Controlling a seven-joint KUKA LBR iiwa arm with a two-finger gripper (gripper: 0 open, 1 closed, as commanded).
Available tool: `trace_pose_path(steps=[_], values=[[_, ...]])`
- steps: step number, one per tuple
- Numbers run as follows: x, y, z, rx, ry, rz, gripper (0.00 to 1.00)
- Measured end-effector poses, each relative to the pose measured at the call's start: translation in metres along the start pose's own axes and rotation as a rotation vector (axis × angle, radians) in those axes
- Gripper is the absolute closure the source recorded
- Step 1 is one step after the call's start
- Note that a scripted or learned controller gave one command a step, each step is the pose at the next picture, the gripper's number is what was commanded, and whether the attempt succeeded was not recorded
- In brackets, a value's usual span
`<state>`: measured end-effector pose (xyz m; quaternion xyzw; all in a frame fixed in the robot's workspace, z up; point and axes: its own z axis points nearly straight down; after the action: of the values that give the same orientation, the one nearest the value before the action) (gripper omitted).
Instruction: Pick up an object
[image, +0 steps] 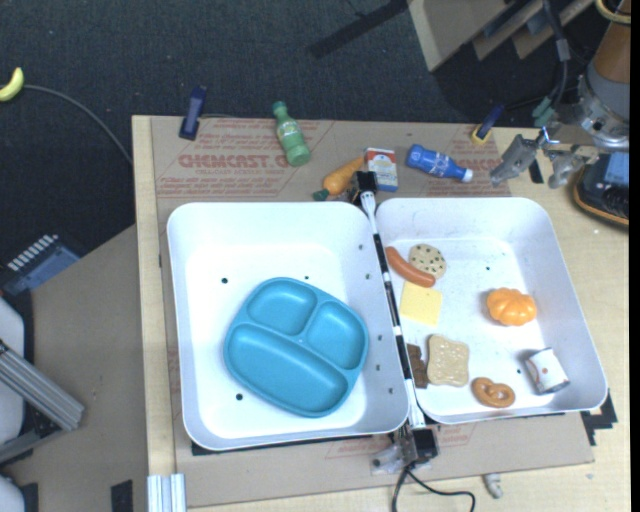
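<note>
My gripper (535, 160) hangs above the bench past the right bin's (566, 262) far rim, fingers spread apart and holding nothing. In that bin sits a small pumpkin (511, 307), orange, glossy, ribbed, between the cheese slice (421, 303) and the right wall.

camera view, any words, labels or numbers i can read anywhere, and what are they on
"CHEMCAST" in red, with further letters hidden by the green bottle, on the cardboard sheet under the bins.
Other red print on the cardboard sheet: too small and blurred to read.
Labels on the blue bottle and small carton: unreadable.
</note>
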<state>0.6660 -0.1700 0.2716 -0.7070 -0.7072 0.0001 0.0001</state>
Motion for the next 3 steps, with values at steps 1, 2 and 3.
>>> trace_pose_path(steps=[1,2,3], values=[[0.036,-0.081,0.075,0.003,0.001,0.0,0.0],[-0.017,-0.098,0.11,0.003,-0.001,0.002,0.0],[-0.025,-0.114,0.188,0.002,0.0,0.001,0.0]])
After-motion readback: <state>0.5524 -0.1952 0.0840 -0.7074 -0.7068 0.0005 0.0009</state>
